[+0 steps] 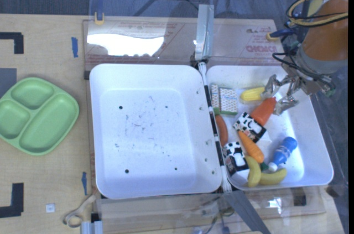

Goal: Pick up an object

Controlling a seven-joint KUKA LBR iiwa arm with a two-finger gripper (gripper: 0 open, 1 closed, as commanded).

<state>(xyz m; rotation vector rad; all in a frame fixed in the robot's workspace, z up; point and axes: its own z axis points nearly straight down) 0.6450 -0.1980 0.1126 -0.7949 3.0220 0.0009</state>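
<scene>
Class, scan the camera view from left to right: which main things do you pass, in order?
Green three-compartment plastic plate → large white left bin → orange toy hot dog → blue plastic bottle → gripper.

The right bin (318, 139) holds a jumble: a corn cob (251, 95) near its back edge, an orange carrot (251, 144) lying slantwise mid-bin. A blue bottle (283, 151) and a yellow banana (254, 170) lie toward the front edge.
</scene>
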